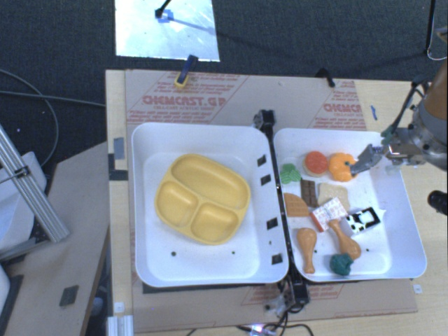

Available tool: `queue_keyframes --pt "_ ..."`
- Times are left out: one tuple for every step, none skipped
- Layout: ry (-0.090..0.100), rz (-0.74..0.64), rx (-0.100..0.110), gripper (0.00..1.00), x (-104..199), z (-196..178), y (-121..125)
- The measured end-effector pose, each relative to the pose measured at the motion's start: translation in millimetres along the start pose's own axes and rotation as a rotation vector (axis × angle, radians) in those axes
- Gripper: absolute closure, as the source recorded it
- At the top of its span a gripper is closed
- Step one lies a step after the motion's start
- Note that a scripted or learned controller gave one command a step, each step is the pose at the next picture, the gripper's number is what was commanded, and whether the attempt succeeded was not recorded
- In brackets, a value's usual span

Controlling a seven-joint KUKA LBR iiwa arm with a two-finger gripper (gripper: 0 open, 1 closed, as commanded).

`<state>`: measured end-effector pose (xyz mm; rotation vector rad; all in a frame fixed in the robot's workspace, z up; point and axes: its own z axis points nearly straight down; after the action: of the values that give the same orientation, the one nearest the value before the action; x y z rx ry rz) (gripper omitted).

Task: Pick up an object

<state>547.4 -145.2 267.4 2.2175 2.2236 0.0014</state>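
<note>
The end effector (365, 162) hangs at the right of the frame, just beside the orange toy fruit (340, 166) in the right bin (406, 215). I cannot tell its state. A yellow tray (203, 198) sits in the left bin (150, 187).

Most of my arm (435, 110) runs off the right edge, so just the wrist end shows. My gripper (364, 163) is small and grey against the bin wall, and I cannot tell how its fingers stand. Its tip overlaps the right side of the orange fruit (341, 166), hiding that edge; whether they touch is unclear. The pile in the right bin (406, 222) overlaps: the brown bar (309, 191) lies partly under its neighbours, and the print on the red-and-white packet (329, 212) is too small to read. The cables at the bottom of the worktop (210, 306) are cut off by the lower edge.
</note>
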Motion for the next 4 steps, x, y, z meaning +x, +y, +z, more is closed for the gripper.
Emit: queue_keyframes --pt "0.004 0.006 0.016 0.00 -12.8 137.9 -66.2" --pt "0.003 -0.007 0.000 0.00 51.3 118.0 -59.7" --pt "0.000 0.000 -0.001 0.00 59.5 185.2 -60.3" --pt "-0.001 0.002 -0.003 1.00 57.8 171.9 -59.5"
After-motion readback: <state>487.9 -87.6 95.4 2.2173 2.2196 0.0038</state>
